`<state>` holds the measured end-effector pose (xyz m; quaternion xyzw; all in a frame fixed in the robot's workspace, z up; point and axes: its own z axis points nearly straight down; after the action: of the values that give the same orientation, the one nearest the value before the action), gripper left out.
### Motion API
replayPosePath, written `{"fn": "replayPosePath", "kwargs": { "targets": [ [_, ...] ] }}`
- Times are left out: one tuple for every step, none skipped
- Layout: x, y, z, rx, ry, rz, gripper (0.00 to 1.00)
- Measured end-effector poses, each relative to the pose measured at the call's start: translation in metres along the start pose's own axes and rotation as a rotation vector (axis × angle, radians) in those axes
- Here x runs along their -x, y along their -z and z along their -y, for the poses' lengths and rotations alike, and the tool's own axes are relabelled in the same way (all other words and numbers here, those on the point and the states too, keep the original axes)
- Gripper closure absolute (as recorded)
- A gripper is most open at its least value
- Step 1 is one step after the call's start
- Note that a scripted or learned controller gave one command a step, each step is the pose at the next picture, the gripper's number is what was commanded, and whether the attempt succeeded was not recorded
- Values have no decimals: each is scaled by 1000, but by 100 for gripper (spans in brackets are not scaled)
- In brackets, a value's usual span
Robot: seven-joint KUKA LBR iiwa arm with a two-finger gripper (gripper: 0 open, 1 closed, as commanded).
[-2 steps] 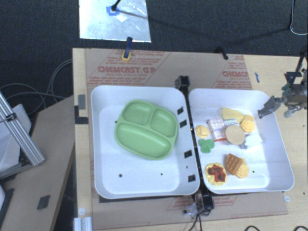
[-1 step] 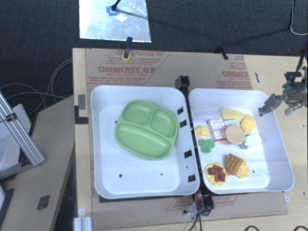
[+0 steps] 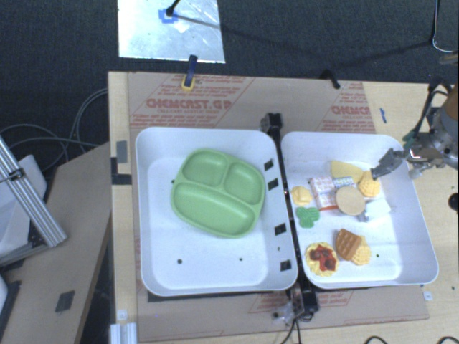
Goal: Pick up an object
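Start at your gripper (image 3: 384, 163): it reaches in low over the right bin (image 3: 412, 213), its dark tip angled down toward the toy food. Whether it is released or clenched you cannot tell at this size, and nothing shows caught in it, so judge it as carrying nothing yet.

Just beside the tip lies a small yellow waffle piece (image 3: 369, 186), ridged and round-edged; that looks like the nearest candidate, which would explain the slanted approach. Left of the waffle piece sits a smooth yellow cheese wedge (image 3: 346, 170), and just below it a flat tan disc (image 3: 351, 202) touching a pink-and-white wrapper (image 3: 323, 190).

Farther from the waffle piece, toward the divider, you have a small yellow lump (image 3: 301, 196) and a knobbly green sprig (image 3: 308, 216). Near the front wall lie a brown grid-patterned waffle (image 3: 349, 245) and a yellow round with red topping (image 3: 321, 257). All look like hard, light plastic, huddled close, so expect neighbours to get nudged.

Well apart from the waffle piece, the left bin (image 3: 154, 213) holds a matte green divided plate (image 3: 218, 193), too broad and shallow for an easy pinch.
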<state>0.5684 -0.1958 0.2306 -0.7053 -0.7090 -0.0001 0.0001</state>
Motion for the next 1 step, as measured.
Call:
{"fn": "replayPosePath", "kwargs": {
  "targets": [
    [9,-49,-2,-2,-4,0,0]
  ]
}}
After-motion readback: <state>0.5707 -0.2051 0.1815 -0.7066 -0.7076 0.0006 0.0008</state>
